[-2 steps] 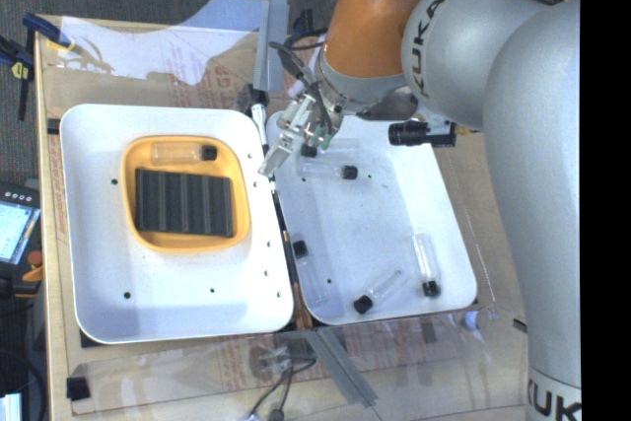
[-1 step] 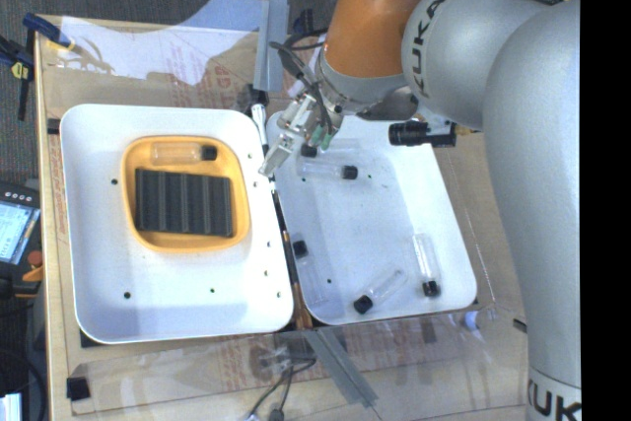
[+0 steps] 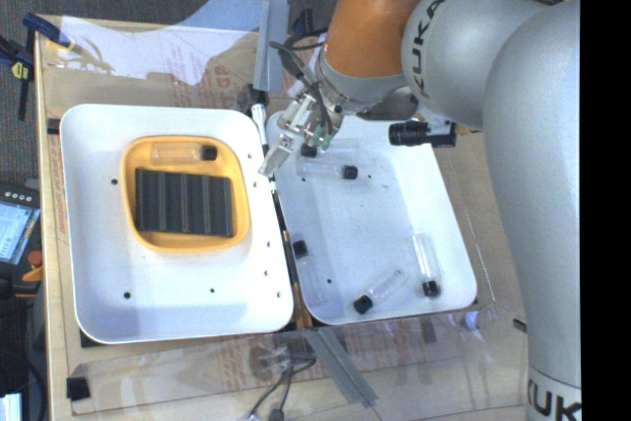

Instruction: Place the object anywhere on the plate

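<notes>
Tool [image 3: 286, 141] over bins' seam — vial [image 3: 183, 153] on plate [image 3: 185, 195].

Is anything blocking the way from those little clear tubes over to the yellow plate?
Only the two raised bin rims between the clear black-capped tubes and the yellow plate. Lifting would probably clear them.
</notes>
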Robot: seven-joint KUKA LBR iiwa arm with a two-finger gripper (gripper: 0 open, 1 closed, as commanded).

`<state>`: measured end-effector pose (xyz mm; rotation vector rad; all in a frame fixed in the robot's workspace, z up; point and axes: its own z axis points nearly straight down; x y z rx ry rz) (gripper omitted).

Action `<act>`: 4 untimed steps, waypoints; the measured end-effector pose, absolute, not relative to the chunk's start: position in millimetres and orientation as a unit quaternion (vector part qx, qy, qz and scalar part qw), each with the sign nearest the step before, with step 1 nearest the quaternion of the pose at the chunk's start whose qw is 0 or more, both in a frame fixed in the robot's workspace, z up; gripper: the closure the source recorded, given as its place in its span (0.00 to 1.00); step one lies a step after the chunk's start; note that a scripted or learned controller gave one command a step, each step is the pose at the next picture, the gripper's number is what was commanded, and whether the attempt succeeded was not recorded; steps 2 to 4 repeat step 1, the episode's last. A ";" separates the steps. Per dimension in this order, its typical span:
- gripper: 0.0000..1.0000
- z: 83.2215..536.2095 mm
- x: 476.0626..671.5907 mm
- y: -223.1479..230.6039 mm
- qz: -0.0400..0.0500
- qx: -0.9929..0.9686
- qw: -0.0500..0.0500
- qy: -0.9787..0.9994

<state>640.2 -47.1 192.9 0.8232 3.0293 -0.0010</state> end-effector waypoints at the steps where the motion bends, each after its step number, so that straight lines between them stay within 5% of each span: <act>1: 0.00 209.8 642.1 -42.2 0.000 0.142 0.001 0.990; 4: 0.00 209.8 642.1 -42.2 0.000 0.142 0.001 0.990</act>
